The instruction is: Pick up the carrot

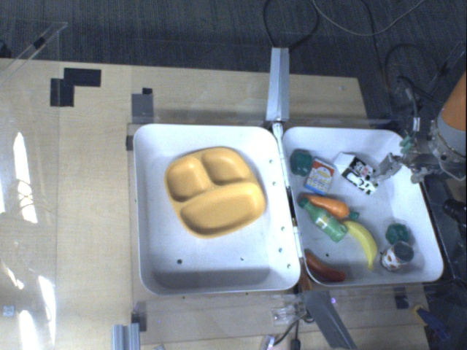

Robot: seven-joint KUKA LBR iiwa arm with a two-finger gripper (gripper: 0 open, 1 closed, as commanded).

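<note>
Red toy sausage (325, 267) at right bin's (430, 232) near edge; small orange plastic carrot (329, 205) mid-bin beside green bottle (325, 223), probably light, rigid, slick, grip mid-body; hand (387, 166) state unclear.

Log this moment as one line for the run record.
task: pick up carrot | carrot: in right bin, touching green bottle | gripper: over bin's far right side, apart from carrot | status: not grasped
</note>
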